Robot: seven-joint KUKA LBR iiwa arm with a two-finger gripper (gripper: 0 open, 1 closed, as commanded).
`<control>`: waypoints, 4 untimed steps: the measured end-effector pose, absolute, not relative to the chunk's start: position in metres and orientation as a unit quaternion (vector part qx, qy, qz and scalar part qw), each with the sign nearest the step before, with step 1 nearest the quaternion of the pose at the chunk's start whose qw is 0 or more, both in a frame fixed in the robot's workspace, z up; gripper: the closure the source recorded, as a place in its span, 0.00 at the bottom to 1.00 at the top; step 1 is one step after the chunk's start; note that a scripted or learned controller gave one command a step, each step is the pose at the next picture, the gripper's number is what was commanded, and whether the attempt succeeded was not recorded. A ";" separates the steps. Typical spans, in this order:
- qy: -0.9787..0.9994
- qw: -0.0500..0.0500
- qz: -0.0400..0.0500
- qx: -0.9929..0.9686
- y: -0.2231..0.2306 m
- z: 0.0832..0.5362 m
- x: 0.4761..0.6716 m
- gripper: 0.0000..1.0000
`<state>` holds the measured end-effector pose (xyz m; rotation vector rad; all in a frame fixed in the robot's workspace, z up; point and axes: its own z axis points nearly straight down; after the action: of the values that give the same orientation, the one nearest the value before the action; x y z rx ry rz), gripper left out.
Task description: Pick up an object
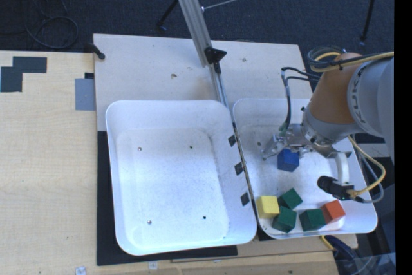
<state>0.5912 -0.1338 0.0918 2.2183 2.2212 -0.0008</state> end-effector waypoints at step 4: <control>0.706 0.000 0.000 0.708 -0.132 0.092 0.573 0.00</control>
<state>0.5731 -0.1317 0.0920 2.2253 2.2175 0.0003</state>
